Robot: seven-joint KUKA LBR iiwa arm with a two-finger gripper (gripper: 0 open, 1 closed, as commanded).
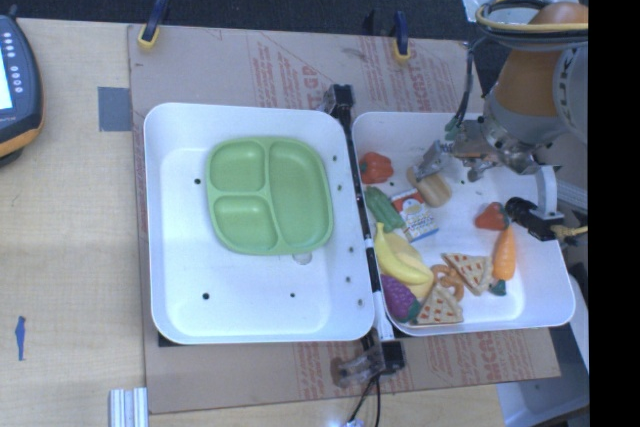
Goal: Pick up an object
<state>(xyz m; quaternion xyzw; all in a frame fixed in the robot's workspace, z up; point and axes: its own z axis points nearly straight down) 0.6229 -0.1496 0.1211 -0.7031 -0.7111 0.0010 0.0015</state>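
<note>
You see a small tan block (pixel 434 189) lying right of centre in the frame, inside the right bin (pixel 540 310). It sits just beside the fingers (pixel 436 159).

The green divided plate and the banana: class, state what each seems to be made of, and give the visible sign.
Green divided plate: probably moulded plastic, with a smooth matte finish; one even pale green and softly rounded compartment ridges suggest it.
Banana: likely toy plastic, slightly glossy; its flat, uniform yellow and bright highlights look unlike real fruit. The view leaves the exact material open.

Bench (pixel 70 245) with two white bins (pixel 175 305).
</note>
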